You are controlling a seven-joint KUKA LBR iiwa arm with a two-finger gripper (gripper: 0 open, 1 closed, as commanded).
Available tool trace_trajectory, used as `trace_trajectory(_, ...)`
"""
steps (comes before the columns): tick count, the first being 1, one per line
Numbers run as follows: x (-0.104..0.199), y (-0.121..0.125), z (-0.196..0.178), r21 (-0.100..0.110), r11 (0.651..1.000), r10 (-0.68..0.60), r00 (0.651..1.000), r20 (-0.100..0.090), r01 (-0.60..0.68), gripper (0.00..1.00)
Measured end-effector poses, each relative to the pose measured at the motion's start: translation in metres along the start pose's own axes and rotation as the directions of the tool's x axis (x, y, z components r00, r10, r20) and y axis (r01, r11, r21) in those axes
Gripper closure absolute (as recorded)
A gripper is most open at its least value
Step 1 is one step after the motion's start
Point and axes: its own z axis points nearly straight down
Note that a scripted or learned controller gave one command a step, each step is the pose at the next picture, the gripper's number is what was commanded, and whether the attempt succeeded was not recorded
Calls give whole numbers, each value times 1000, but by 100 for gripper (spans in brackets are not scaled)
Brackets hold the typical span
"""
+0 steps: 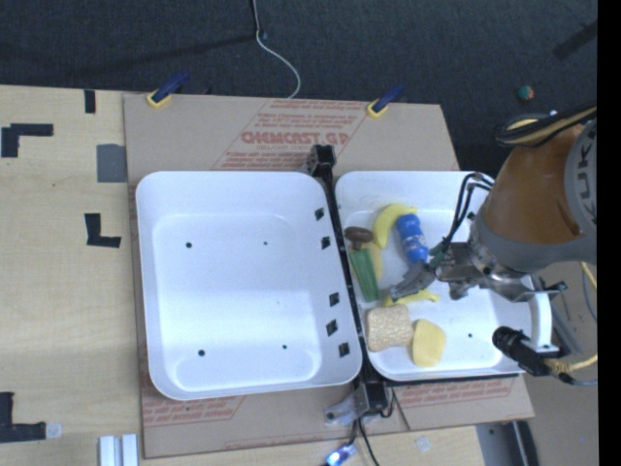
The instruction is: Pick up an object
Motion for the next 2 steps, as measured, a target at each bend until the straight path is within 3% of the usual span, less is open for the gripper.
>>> trace_trajectory(1,-24,83,64,-5,1000,-2,1000,2,2,0)
trace_trajectory(2,-34,140,110,-5,1000,-3,1000,1,3,0)
